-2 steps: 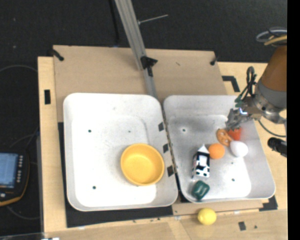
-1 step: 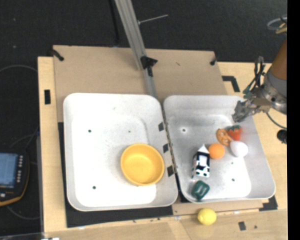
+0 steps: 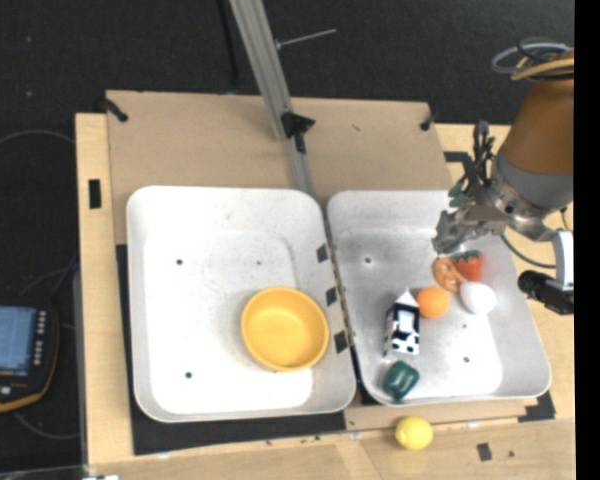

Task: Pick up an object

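My gripper (image 3: 450, 240) hangs over the right bin (image 3: 380, 228), near its right side, just above a small cluster of objects. Right below it lie an orange-brown piece (image 3: 445, 270) and a red piece (image 3: 469, 265). A white egg-shaped object (image 3: 477, 297) and an orange ball (image 3: 433, 303) sit a little nearer the front. A black-and-white cow-patterned carton (image 3: 403, 329) and a green pepper-like object (image 3: 401, 378) lie further front. Nothing shows between the gripper's parts.
A yellow bowl (image 3: 284, 328) sits in the left bin (image 3: 180, 238) near its front right. A yellow lemon-like object (image 3: 413, 433) lies on the bench outside the bins. A slanted metal pole (image 3: 270, 78) rises behind the bins.
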Motion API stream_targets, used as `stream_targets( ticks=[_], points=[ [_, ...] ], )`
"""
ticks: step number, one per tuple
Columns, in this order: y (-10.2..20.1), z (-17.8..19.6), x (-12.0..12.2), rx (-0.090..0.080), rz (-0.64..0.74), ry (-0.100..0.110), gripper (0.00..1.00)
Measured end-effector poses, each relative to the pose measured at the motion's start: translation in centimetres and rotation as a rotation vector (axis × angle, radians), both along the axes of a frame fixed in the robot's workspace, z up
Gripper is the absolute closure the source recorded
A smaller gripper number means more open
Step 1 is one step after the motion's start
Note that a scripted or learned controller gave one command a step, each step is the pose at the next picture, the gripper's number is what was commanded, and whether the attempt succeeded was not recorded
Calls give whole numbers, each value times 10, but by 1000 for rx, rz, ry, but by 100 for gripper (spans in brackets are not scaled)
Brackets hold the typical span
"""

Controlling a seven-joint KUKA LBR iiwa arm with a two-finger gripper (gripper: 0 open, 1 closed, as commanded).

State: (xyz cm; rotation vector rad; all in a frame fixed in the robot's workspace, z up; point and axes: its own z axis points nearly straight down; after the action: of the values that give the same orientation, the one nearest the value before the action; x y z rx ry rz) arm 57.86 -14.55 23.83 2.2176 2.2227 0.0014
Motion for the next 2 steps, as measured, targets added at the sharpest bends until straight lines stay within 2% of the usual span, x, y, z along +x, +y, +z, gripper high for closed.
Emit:
stream_targets(
  ticks=[2],
  points=[
    [106,19,-14,3,6,0,100]
  ],
)
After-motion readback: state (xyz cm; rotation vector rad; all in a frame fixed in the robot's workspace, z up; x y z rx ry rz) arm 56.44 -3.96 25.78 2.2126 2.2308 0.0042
